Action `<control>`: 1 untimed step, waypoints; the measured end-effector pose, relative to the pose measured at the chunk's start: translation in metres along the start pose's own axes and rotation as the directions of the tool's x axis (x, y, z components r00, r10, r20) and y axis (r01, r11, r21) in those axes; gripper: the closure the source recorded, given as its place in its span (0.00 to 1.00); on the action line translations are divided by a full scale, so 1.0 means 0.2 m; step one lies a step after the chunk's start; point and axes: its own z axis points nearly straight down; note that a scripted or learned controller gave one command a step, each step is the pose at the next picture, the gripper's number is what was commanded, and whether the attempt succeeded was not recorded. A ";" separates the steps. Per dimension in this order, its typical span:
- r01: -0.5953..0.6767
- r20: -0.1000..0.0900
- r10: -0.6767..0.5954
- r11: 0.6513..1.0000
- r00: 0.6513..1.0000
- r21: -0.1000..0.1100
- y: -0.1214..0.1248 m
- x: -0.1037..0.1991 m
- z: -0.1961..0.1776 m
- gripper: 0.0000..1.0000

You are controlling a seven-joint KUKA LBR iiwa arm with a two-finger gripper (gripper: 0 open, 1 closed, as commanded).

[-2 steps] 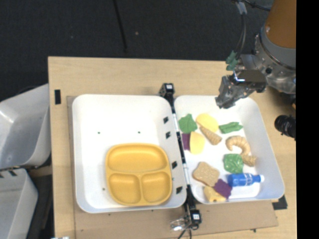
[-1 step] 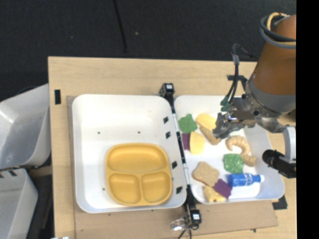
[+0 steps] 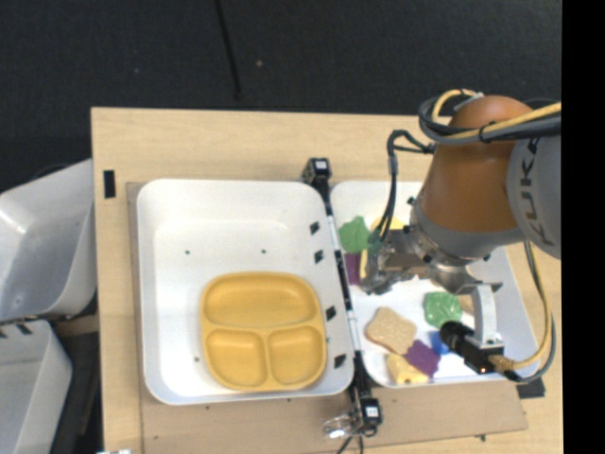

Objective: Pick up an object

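Several small toy pieces are seen in the right bin (image 3: 506,287), and the claw (image 3: 378,270) is poised low over its left side, near a green piece (image 3: 354,234) and a purple piece (image 3: 353,268) by the divider. Whether the claw is spread or pressed together cannot be told (the wrist and cabling hide it), and nothing is seen pinched in it.

As the likeliest target, the green piece is judged light, stiff and slightly slick, probably moulded plastic, so a hold across its narrower width is advised. Its long axis appears to run roughly up and down the bin, beside the divider, though its outline is small and partly masked.

Further right and nearer the front, a tan toast-shaped piece (image 3: 389,330) lies flat, with a second green piece (image 3: 441,306) just beside it. A yellow divided tray (image 3: 264,330) is seen in the left bin (image 3: 189,225) on the worktop (image 3: 113,149).
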 end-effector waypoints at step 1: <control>0.010 -0.003 -0.010 1.000 1.000 -0.021 0.09 0.36 -0.60 1.00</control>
